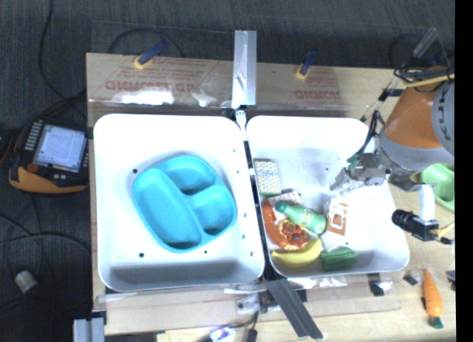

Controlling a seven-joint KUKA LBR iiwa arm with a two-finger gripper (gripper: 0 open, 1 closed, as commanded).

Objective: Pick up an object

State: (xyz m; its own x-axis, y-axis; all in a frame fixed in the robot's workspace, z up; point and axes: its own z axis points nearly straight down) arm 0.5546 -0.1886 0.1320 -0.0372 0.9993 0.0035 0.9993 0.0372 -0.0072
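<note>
Banana (297, 253) at right bin's (310, 135) near wall, beside a green block (338, 259); red item (290, 234), green bottle (303, 217) and white carton (338, 219) packed behind. Gripper (353, 174) low over bare floor near carton; finger state: cannot tell. Best bet: shift onto carton, descend straight, close squarely, avoid clutter. Left bin (111, 185) holds blue tray (183, 200).

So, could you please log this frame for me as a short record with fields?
left bin: holds a blue divided tray
right bin: items clustered at its near end
items: green bottle, banana, white carton
gripper: above the right bin, beside the carton
grasp: nothing seen between the fingers
</note>
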